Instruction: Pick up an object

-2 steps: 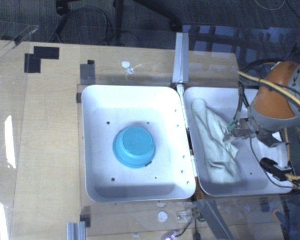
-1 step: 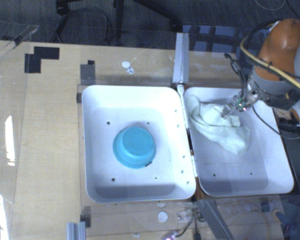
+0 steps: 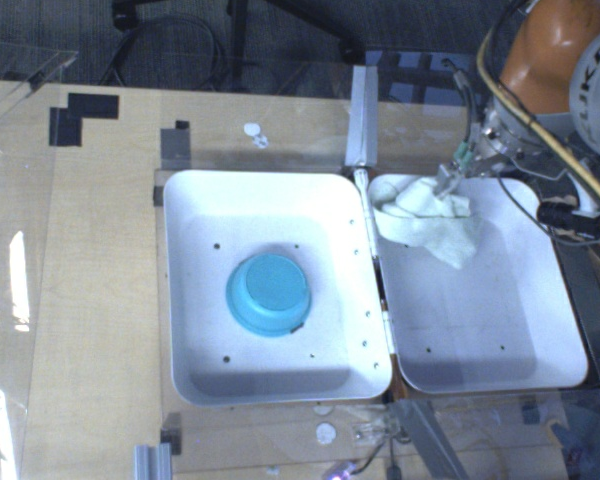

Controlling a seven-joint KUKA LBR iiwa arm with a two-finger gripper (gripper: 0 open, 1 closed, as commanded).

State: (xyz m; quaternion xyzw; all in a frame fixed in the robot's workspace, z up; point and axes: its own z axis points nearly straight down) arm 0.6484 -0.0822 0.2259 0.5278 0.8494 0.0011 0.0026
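Where the arm reaches in from the right, the gripper is seen low over the far left corner of the right bin. Its fingertips are set against the upper edge of a crumpled white cloth. A fold of the cloth appears to be pinched between the fingers, though the tips are small and blurred here, so the grip is noted as likely, not certain. The cloth is bunched against the bin's left wall and far corner, with one flap spread toward the bin's middle. Dark cables are looped around the wrist, and the orange band is seen above it.

In the left bin, a blue bowl is placed upside down, a little toward the near side of the middle, well apart from the cloth. The two bins are set touching along a shared edge, with a grey metal bar running away from that seam toward the far side. Both bins are borne on a pale wooden bench. Beyond the bench, the black legs of a chair base are seen on dark carpet.
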